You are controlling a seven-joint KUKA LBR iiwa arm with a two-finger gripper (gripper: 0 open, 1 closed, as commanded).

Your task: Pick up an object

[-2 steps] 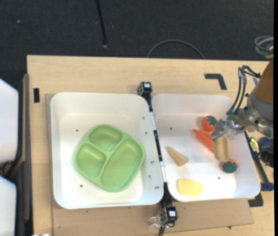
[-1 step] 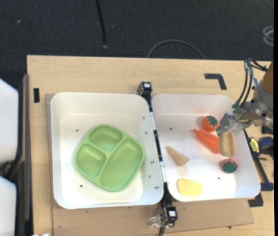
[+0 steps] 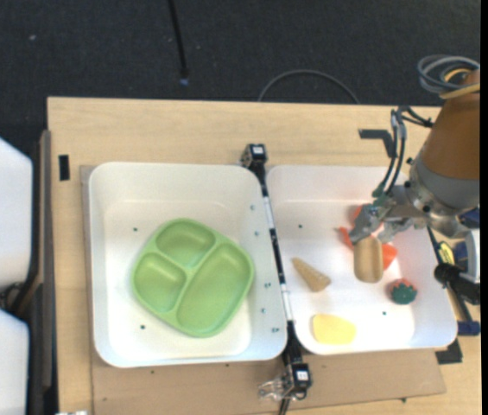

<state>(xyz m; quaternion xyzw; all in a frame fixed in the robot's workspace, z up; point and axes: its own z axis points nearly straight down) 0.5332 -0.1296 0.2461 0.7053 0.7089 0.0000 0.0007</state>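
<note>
Camera view: tan, perhaps wooden cylinder point(image 3: 368, 261) lying below jaws.

Tray point(image 3: 193, 277) in L bin point(image 3: 105, 232) — food point(image 3: 333, 328) in R bin point(image 3: 313, 188)

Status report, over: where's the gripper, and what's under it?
Gripper low over right bin, grip unclear. Tan roll just below it. Orange piece touching the roll.

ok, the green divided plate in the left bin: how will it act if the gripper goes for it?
The green plate lies flat, so it will probably slide rather than tip. It looks like stiff, light plastic. Its low rim likely offers a thin, slippery grip for the gripper.
</note>
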